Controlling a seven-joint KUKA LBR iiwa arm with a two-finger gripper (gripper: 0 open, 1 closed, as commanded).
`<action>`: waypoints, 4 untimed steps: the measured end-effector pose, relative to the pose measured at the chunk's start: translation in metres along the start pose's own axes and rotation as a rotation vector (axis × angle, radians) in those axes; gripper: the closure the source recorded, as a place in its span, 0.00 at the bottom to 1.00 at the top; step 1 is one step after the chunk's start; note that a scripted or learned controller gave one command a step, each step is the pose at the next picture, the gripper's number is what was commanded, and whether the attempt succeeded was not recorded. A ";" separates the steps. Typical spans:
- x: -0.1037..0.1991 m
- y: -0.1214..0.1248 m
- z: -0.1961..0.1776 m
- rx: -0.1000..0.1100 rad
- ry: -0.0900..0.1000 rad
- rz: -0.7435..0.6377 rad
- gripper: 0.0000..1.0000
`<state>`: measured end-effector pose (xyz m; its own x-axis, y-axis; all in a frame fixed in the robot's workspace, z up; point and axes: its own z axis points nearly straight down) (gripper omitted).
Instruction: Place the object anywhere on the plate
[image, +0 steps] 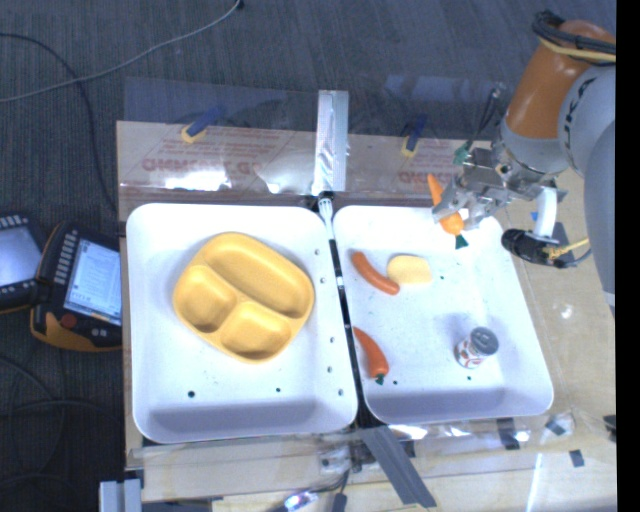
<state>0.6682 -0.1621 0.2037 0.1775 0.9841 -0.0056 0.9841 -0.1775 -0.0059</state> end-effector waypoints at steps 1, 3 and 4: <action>0.051 -0.051 0.103 -0.002 0.007 -0.299 1.00; 0.188 -0.080 0.023 0.001 0.005 -0.242 1.00; 0.188 -0.080 0.023 0.001 0.006 -0.242 0.00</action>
<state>0.6229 0.0372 0.1796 -0.0637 0.9980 0.0017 0.9979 0.0637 -0.0073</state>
